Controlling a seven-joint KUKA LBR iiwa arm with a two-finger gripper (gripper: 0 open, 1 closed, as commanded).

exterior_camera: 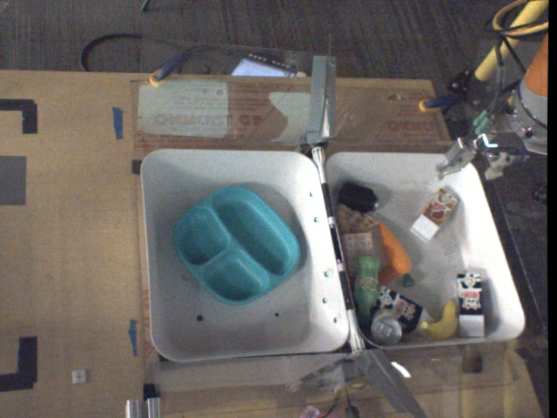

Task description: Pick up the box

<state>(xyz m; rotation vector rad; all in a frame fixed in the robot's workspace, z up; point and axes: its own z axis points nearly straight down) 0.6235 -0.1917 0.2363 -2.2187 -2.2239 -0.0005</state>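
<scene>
A small white box [435,213] with a red and brown printed face lies tilted in the upper right part of the right bin [500,259]. A second carton [470,301], white with black cow patches, stands near that bin's right wall lower down. My gripper [473,158] hangs over the bin's upper right corner, above and to the right of the small box and apart from it. Its fingers are open with nothing between them.
The right bin also holds a black object [358,197], a flat packet [357,233], an orange carrot [394,251], a green bottle [366,281], a can [385,327] and a banana [442,320]. A teal divided plate [236,243] lies in the left bin [165,303].
</scene>
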